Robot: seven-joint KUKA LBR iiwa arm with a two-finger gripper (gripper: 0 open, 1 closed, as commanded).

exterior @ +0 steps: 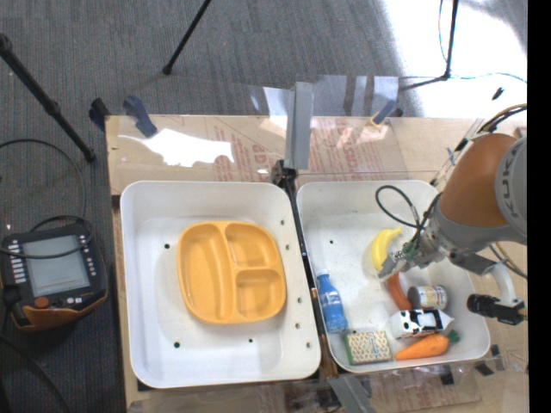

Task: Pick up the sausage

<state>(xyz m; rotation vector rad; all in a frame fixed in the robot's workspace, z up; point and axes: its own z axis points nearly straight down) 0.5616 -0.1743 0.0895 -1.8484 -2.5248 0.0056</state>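
Right bin [344, 205]: claw [401, 261] at sausage [397, 292], beside banana [384, 246]

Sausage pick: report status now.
Gripper low in the right bin, just above the sausage. Sausage lying on the bin floor. Banana and can crowd it on either side.

Robotics lab: teach pendant [52, 274] on grey carpet far left of gripper [403, 259], tripod legs [191, 26], taped bench [207, 144].
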